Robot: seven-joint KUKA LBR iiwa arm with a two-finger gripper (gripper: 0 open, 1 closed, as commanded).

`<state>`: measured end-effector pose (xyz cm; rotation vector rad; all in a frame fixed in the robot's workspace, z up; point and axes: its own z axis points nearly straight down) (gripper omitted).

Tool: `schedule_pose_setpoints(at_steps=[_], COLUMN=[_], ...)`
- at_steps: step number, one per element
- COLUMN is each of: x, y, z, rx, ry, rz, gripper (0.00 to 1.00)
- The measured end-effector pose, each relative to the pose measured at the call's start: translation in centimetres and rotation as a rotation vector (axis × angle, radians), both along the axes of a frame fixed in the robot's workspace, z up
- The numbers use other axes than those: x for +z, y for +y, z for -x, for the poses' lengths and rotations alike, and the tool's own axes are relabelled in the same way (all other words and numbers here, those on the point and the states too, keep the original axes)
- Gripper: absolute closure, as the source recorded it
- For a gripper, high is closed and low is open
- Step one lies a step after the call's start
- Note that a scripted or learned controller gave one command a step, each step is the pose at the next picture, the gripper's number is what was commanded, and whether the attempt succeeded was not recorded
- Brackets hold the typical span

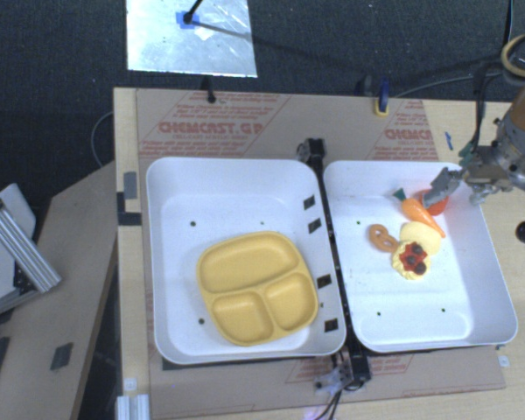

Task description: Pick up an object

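A grey arm with an orange band reaches in over the right edge of the bench, its gripper [446, 185] poised above the far right part of the right bin [472, 322], one of 2 shallow white bins standing side by side. Whether the tool is apart or together cannot be told from this slanted overhead view. Just beside and partly beneath the tool lies a toy carrot [420, 212], its green top pointing toward the bin's far edge and its orange body running on a diagonal toward the bin's near right corner; a small red piece [436, 205] shows close against it, under the tool, and its nature is unclear. The carrot's lower end touches or nearly touches a pale yellow toy pastry with red berries [413, 256], which sits toward the bin's middle, and a small tan pretzel [382, 237] lies just to that pastry's left side. The carrot is judged the nearest target: it lies down and to the bin's centre from the tool, so a short descent would meet it across its long axis. In the left bin [171, 234] a yellow 3-compartment tray [255, 285] rests near the front edge, well apart from the arm.
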<state>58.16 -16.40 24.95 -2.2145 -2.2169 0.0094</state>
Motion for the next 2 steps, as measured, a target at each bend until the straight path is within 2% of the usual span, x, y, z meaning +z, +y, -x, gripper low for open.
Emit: schedule_pose_setpoints(at_steps=[1,2], x=[0.7,-5.2], y=[0.0,0.8], z=[-0.2,-0.3], rx=[0.003,0.002], ry=[-0.012,-0.009], rz=[0.002,0.001], gripper=[0.00,0.00])
